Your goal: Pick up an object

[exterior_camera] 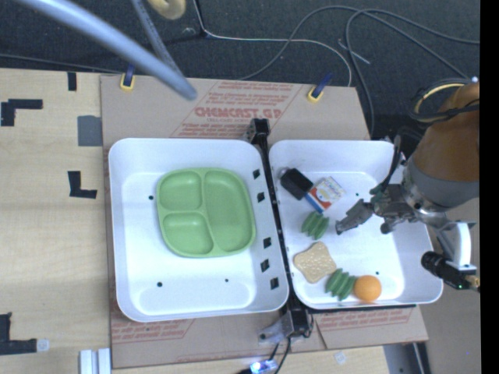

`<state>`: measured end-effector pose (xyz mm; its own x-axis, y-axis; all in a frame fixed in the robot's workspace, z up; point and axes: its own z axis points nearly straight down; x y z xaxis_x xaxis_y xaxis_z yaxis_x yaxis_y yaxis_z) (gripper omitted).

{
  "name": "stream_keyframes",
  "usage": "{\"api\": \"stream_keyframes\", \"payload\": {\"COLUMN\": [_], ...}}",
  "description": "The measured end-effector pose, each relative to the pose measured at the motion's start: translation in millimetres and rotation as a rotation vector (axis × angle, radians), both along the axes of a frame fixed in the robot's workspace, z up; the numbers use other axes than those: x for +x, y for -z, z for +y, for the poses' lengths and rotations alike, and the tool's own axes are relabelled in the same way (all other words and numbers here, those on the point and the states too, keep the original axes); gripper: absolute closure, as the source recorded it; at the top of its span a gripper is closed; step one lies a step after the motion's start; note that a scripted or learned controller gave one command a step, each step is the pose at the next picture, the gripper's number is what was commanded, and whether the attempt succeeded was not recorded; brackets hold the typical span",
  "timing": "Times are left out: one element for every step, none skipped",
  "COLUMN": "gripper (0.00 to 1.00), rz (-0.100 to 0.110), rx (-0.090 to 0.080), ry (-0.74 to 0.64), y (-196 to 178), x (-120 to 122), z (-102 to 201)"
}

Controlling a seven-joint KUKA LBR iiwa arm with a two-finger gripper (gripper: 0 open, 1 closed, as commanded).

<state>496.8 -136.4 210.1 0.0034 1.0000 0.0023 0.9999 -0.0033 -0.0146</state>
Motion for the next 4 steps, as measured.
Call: {"api": "stream_keyframes", "payload": {"gripper": [0.0, 0.0, 0.0, 0.0], "rz": [-0.013, -0.007, -0.008, -0.015], "rx": [-0.002, -0.001, -0.001, -0.002], "ry": [-0.004, -0.004, -0.003, -0.004], "y": [-6.3, 57.4, 118.6, 122.8], "x": [2.9, 5.3, 6.6, 7.6], "z": [0.3, 3.8, -2.1, -2.6]}}
